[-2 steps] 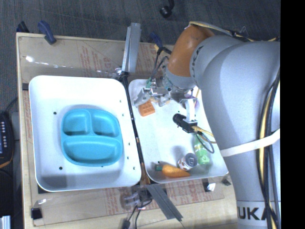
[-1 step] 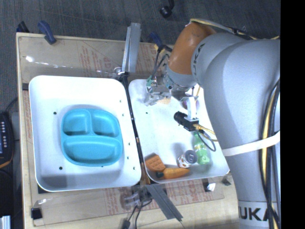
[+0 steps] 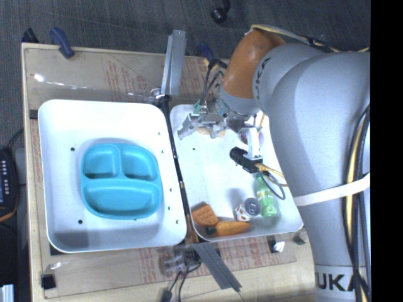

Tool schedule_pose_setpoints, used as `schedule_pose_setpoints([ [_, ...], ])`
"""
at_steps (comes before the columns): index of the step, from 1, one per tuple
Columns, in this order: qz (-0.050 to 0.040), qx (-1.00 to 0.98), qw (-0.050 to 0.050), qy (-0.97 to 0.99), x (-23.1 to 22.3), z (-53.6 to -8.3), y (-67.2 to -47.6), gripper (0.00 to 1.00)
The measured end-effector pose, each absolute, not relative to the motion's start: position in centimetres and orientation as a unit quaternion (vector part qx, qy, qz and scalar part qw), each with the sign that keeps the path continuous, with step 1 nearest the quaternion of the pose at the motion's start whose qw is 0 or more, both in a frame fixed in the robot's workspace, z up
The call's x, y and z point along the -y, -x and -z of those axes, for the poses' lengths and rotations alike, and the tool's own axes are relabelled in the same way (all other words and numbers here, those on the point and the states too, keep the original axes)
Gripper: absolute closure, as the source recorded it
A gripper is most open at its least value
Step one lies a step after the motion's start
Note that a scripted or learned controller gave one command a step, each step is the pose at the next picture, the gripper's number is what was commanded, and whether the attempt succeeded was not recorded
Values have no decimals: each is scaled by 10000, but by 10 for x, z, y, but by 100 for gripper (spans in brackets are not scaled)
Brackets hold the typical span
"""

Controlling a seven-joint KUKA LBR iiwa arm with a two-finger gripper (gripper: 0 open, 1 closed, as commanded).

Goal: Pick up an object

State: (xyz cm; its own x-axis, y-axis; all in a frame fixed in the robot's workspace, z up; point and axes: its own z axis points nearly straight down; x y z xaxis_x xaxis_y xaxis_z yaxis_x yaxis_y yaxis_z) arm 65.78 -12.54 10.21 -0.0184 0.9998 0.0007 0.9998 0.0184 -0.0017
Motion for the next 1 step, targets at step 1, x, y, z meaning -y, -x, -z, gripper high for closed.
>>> schedule_pose_setpoints([
  [1,-13,7094,17,7049,158,-92,-561,0],
])
